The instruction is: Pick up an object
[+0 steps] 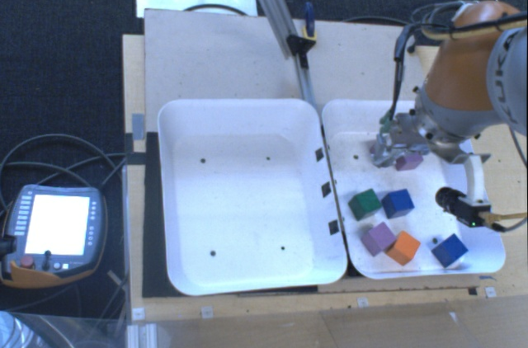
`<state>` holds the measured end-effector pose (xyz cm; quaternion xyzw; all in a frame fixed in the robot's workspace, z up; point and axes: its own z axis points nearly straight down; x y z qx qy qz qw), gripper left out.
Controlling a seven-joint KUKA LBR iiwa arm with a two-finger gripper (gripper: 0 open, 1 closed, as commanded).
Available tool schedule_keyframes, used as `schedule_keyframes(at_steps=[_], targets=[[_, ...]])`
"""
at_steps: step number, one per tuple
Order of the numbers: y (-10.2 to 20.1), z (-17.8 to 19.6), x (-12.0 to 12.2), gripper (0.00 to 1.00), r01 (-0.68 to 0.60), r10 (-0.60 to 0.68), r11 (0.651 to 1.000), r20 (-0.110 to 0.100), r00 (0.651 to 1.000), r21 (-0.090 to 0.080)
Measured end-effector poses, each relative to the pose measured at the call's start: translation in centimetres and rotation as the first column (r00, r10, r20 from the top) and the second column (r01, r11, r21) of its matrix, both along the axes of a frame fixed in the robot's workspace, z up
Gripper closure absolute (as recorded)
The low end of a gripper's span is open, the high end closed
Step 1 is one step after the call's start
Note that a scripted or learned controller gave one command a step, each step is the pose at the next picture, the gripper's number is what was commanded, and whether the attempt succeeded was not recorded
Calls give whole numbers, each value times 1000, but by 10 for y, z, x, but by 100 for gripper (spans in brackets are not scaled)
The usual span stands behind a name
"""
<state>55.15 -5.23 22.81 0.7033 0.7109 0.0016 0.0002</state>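
Closest to the camera, along the near side of the right bin (495, 260), sat my little blocks. The orange block (404, 247) was touching the light purple block (379, 237), and a dark blue block (450, 250) sat near them by the bin's edge. A bit farther back, a green block (364, 204) and another blue block (398, 203) stood just beside each other.

Farther still was my hand (388, 150), low in the same bin. A small mauve block (408, 162) lay right next to it, touching or almost touching. I could not tell if I was pinching that block, or if my hand was spread or pressed together.

The left bin (239, 198) was beside all this, white like the other one.

Far off to the left, on the dark floor, lay a control pad (54, 235) with a bright screen.
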Motion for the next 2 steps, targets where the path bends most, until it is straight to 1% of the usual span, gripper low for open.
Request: schedule_keyframes(at_steps=[1,2], targets=[[56,5,2,100,-1,1,1000,0,1000,1],[110,-4,10,100,-1,1,1000,-1,1000,0]])
